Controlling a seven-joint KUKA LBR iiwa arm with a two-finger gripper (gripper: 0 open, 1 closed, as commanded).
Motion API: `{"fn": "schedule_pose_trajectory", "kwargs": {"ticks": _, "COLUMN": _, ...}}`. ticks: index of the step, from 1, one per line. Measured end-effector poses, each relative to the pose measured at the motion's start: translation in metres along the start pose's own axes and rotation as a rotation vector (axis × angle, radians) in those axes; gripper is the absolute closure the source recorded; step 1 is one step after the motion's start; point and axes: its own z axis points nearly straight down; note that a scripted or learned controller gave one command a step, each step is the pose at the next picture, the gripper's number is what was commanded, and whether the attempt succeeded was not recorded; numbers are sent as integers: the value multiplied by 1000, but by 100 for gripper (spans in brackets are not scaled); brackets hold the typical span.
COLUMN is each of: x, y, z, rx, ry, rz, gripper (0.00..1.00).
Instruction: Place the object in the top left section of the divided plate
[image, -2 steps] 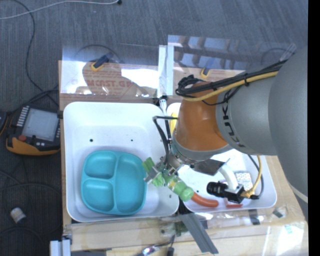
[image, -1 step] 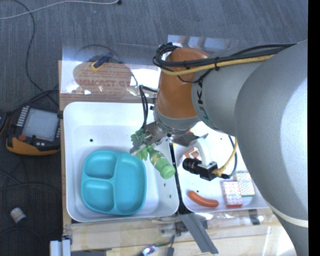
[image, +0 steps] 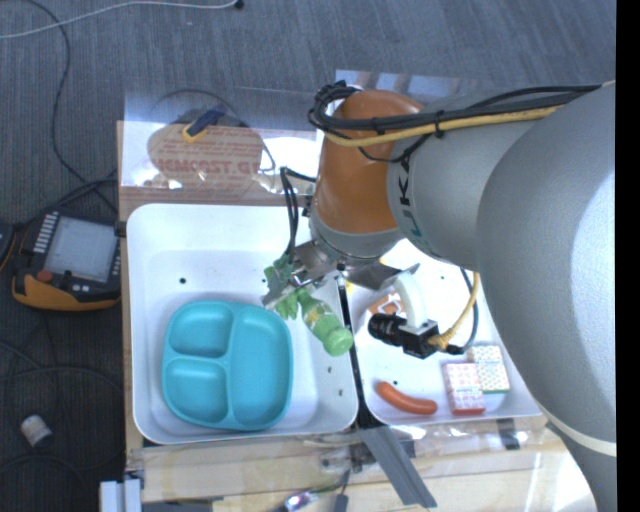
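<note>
The teal divided plate (image: 228, 366) lies in the left bin, with two small sections on its left and one large section on its right. My gripper (image: 287, 283) hangs just past the plate's upper right rim. It is shut on a green bottle-shaped object (image: 323, 322). That object slants down to the right, and its rounded end reaches over the wall between the bins. Its upper end is partly hidden by the fingers. The plate's sections hold nothing.
The left bin (image: 190, 250) has bare white floor behind the plate. The right bin holds an orange sausage (image: 406, 400), a box with pastel squares (image: 474, 381) and a white-and-orange item (image: 403, 293). A cardboard piece (image: 205, 158) lies behind the bins.
</note>
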Motion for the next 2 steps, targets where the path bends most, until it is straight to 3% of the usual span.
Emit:
{"fn": "schedule_pose_trajectory", "kwargs": {"ticks": 1, "x": 0, "y": 0, "z": 0, "rx": 0, "ry": -1, "rz": 0, "gripper": 0}}
{"fn": "schedule_pose_trajectory", "kwargs": {"ticks": 2, "x": -12, "y": 73, "z": 122, "rx": -5, "ry": 2, "rz": 133, "gripper": 0}}
